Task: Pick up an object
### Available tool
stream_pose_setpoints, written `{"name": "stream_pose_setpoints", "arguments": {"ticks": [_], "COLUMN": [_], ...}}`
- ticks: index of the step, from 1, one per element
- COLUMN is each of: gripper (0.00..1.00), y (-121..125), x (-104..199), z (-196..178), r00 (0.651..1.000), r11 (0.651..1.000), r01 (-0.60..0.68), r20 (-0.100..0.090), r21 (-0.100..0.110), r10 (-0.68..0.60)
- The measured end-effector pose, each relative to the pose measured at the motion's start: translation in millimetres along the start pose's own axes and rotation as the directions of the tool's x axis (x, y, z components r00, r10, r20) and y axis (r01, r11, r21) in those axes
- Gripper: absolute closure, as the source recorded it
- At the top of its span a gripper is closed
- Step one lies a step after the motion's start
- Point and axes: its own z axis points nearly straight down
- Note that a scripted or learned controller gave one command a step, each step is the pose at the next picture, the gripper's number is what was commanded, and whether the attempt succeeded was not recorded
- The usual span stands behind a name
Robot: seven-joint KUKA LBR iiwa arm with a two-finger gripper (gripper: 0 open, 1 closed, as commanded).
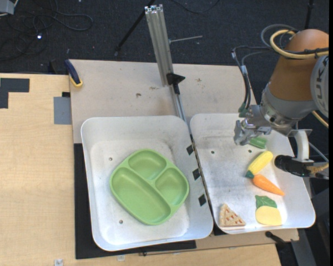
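My gripper (246,133) hangs low over the far part of the right bin (222,165), reaching in from the right. A small green object (258,143) lies right beside it, partly hidden under the wrist; I cannot tell whether the two touch. Nearer the front lie a yellow corn cob (260,162), an orange carrot (268,185), a yellow fruit with a green leaf (268,213) and a tan wedge-shaped slice (231,216).
The left bin (100,148) holds a green divided plate (150,186). A metal post (161,46) rises behind the bins, near where they meet. A black-handled part of the arm (297,165) juts over the right bin's right rim.
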Motion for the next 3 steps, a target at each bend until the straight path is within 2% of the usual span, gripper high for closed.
{"name": "stream_pose_setpoints", "arguments": {"ticks": [1, 2, 3], "gripper": [1.0, 1.0, 1.0], "y": [-8.4, -29.8, -40.7], "x": [49.2, 102.0, 162.9], "z": [12.8, 12.1, 6.9], "r00": [1.0, 1.0, 1.0], "r11": [1.0, 1.0, 1.0], "r01": [0.001, 0.001, 0.002], "r20": [0.0, 0.0, 0.0], "r21": [0.0, 0.001, 0.0], "r10": [-0.001, -0.001, -0.002]}}
